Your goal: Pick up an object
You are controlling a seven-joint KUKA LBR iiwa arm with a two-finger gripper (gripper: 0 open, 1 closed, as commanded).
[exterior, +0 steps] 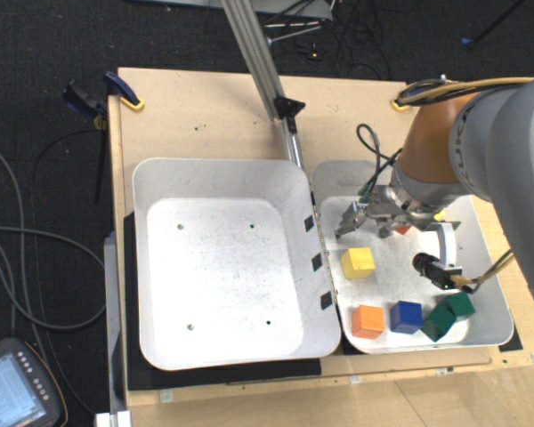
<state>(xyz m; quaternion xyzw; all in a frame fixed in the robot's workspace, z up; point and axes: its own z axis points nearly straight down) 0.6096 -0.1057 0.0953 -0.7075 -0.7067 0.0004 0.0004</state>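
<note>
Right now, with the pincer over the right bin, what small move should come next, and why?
Probably a short shift toward the yellow block, then down. The pincer hangs just above and beside it with nothing between its fingers, and that block sits apart from the orange block and blue block.

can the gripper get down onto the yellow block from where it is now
Probably yes. The gripper hangs just above the yellow block in the right bin, and the block sits apart from the orange block and blue block.
</note>
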